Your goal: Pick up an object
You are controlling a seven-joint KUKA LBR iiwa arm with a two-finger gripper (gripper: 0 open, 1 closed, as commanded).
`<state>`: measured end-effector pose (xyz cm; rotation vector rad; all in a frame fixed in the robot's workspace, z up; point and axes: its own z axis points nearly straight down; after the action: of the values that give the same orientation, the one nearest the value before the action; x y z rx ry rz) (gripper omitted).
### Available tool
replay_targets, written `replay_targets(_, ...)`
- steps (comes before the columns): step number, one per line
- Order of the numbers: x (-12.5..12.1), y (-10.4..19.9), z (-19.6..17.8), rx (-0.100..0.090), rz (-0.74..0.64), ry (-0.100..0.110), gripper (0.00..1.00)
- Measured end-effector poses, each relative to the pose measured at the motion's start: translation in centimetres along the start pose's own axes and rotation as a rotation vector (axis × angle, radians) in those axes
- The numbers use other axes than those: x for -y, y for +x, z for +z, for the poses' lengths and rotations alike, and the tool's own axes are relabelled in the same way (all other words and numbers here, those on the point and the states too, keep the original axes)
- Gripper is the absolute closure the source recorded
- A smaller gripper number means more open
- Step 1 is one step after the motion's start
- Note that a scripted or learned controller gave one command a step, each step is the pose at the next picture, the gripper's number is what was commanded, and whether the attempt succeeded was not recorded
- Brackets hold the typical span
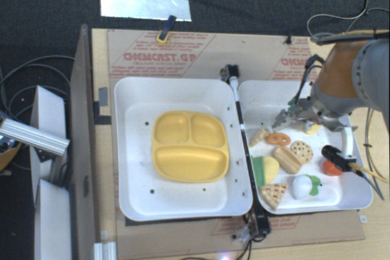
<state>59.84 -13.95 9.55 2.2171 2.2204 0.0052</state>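
Tool low in right bin; orange ring just nearer and slightly left; grip state probably unreadable.

even, bright overhead light — white bins glare slightly, shadows faint, whole picture a little soft and grainy.

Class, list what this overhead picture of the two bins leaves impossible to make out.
- Hand, camera view: too small and blurred to tell open from shut.
- Yellow item beside it: partly covered by the arm.
- Arm: cut off by the right edge.
- Food toys in the right bin: overlapping.
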Motion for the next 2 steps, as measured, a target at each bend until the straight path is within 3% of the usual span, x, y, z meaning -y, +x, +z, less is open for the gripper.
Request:
replay_targets(1,0.4,4.6,0.6,-0.003,-0.006,0.006,0.0)
replay_targets(2,1.0,-0.4,1.1,0.001,0.004,0.003,0.0)
